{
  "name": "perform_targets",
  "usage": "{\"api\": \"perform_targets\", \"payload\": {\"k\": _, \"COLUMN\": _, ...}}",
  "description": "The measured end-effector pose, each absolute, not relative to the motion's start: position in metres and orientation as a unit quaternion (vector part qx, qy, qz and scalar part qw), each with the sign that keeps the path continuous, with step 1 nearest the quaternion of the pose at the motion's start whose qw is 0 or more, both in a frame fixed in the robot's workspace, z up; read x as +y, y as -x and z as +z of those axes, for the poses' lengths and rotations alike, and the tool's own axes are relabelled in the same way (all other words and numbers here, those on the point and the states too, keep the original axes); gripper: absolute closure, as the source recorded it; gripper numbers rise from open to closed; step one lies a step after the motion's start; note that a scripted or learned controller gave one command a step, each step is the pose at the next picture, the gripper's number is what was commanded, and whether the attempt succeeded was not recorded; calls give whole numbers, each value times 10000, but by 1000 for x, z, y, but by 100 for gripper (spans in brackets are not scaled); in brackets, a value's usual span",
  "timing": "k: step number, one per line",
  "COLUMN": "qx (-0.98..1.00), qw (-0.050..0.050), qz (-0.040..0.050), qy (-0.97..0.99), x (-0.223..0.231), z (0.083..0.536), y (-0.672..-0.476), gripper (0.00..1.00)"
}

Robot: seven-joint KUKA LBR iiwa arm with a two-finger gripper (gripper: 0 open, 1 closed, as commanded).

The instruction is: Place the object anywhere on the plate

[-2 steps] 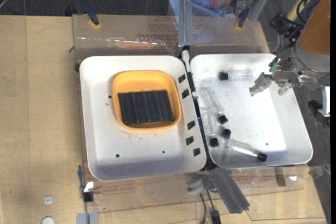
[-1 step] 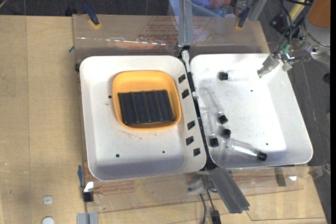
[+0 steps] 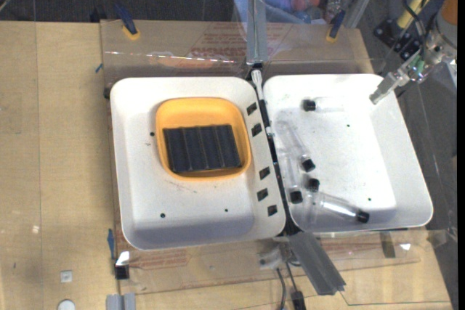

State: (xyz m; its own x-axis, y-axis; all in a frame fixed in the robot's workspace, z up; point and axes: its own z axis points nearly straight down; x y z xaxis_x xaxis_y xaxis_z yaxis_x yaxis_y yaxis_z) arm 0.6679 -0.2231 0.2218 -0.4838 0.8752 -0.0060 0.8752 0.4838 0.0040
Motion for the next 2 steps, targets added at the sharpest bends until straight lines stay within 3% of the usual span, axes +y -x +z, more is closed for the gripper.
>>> {"api": "perform_targets", "payload": {"k": 2, "qx": 9607, "qw": 30, "qz": 4, "qy": -2774, "x": -221, "z": 243, "y": -660, "gripper": 0}}
